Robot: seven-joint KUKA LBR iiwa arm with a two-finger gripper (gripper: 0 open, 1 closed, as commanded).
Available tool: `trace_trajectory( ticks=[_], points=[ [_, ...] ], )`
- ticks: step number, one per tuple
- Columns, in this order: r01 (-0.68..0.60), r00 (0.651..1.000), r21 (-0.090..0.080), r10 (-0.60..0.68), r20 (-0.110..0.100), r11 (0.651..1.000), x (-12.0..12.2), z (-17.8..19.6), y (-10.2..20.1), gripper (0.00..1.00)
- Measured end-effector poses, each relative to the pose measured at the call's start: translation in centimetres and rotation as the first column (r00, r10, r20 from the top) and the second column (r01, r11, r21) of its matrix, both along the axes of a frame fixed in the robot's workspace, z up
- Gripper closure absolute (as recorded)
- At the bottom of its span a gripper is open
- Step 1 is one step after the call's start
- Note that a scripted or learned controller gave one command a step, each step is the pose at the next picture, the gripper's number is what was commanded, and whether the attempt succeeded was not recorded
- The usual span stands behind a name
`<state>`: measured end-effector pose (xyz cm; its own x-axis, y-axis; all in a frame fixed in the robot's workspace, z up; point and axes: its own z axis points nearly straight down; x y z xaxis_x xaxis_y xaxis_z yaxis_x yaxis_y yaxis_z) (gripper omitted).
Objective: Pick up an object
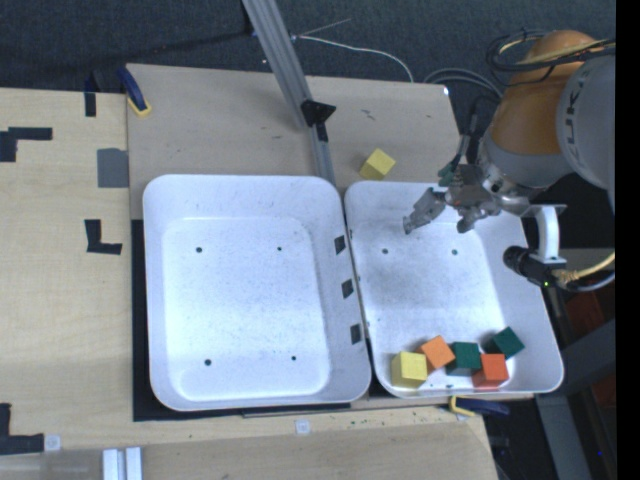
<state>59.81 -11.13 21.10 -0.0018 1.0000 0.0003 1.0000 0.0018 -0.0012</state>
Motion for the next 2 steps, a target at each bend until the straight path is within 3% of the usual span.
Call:
trace_trajectory(
  ticks=[1,2],
  points=[
    [-0.008,1.0,0.003,0.008,0.002,1.0,2.1,2.5,11.1,0.0],
    [-0.007,1.0,0.002,0.007,-0.004,1.0,-1.8,1.8,18.7,0.0]
  ],
)
